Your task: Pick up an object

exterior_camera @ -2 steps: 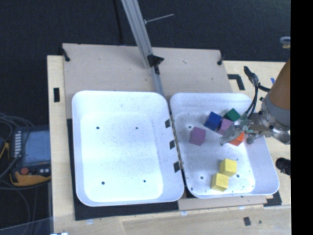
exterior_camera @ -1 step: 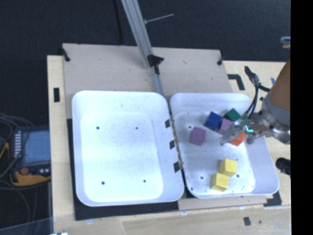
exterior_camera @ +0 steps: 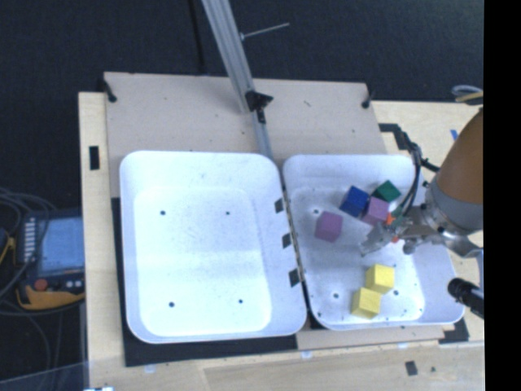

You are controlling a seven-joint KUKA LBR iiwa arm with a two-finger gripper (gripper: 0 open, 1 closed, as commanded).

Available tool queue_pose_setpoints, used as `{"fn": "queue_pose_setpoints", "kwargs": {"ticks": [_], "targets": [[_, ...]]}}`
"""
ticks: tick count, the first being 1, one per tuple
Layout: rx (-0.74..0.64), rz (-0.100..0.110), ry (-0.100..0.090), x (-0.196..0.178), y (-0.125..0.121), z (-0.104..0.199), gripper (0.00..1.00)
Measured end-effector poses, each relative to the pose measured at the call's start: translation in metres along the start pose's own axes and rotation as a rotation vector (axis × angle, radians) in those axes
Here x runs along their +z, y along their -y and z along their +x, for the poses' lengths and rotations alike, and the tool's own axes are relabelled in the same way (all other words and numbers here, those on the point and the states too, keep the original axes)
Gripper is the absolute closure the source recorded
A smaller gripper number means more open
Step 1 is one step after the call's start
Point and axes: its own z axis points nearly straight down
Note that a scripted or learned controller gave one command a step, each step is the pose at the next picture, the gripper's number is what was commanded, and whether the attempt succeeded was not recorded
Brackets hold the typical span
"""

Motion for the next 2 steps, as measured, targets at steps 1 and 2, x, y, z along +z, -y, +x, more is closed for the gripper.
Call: {"fn": "queue_pose_setpoints", "kwargs": {"ticks": [1, 2], "targets": [[0.0, 0.002, -0.001, 0.064, 0.002, 0.0, 0.0], [0.001, -0.008, 0.002, 0.109, 0.0, -0.002, 0.0]]}}
